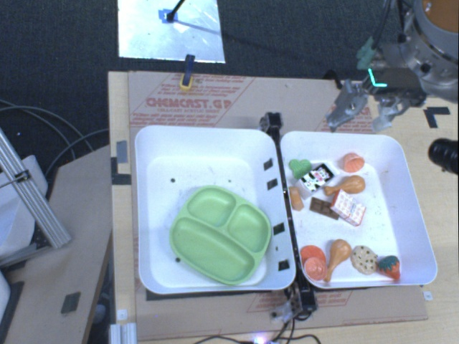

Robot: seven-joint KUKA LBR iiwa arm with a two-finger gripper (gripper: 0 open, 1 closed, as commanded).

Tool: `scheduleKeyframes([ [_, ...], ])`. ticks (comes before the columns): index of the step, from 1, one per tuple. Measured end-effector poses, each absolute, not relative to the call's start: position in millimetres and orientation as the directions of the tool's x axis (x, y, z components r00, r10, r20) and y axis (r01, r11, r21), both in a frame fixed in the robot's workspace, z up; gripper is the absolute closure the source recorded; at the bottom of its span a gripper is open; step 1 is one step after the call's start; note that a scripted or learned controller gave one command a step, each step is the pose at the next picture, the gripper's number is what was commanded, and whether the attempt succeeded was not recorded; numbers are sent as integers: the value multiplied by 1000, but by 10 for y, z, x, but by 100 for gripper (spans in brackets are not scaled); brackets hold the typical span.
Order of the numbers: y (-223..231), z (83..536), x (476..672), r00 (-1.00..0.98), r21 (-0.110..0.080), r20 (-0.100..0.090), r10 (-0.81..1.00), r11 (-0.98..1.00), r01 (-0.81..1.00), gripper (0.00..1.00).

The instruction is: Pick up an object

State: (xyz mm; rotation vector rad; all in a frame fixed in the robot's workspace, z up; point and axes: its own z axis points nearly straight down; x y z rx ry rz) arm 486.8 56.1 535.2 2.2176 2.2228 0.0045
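Note:
My gripper (363,113) hangs above the far rim of the right bin (412,213), its two grey fingers spread apart with nothing between them. Below it in that bin lie several toy foods: a green piece (298,167), a black-and-white die-like block (317,177), an orange ball (352,163), a tan drumstick (347,185), a brown chocolate bar (324,208), a red-and-white packet (348,208), a second drumstick (337,255), an orange slice (313,258), a cookie (364,259) and a strawberry (389,266).
The left bin (158,163) holds a green divided plate (220,233). A black hinge bar (278,192) runs between the bins. A blue clip (188,72) and a shiny metal sheet (171,18) lie beyond the bins. Cables and a metal rail sit at left.

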Motion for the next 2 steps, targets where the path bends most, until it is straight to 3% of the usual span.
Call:
scheduleKeyframes([
  [1,1699,5346,4863,-15,2,3,1000,15,1000,0],
  [2,559,5265,4869,10,3,-1,1000,-10,1000,0],
])
